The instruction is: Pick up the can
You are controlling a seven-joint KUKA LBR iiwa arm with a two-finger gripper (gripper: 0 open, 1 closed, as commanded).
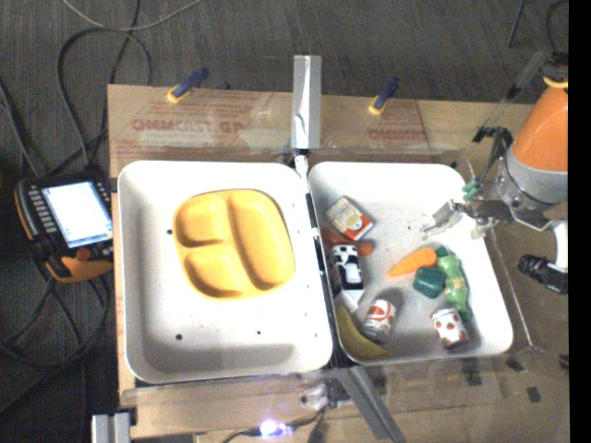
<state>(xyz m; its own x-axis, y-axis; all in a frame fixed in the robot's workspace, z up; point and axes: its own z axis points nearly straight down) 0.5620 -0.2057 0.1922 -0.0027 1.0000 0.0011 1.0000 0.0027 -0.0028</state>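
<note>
A small red-and-white can (379,317) lies tilted in the right bin (406,178), near its front edge and beside a banana (355,338). My gripper (456,218) hangs over the bin's right side, above and to the right of the carrot (413,262). It is well clear of the can, which sits to its lower left. The fingers stand open with nothing between them.
The right bin also holds an orange carton (346,218), a black-and-white carton (348,268), green toy pieces (441,281) and a second red-and-white container (448,327). A yellow divided tray (235,241) rests in the left bin (148,340). A pendant (69,220) lies left of the bench.
</note>
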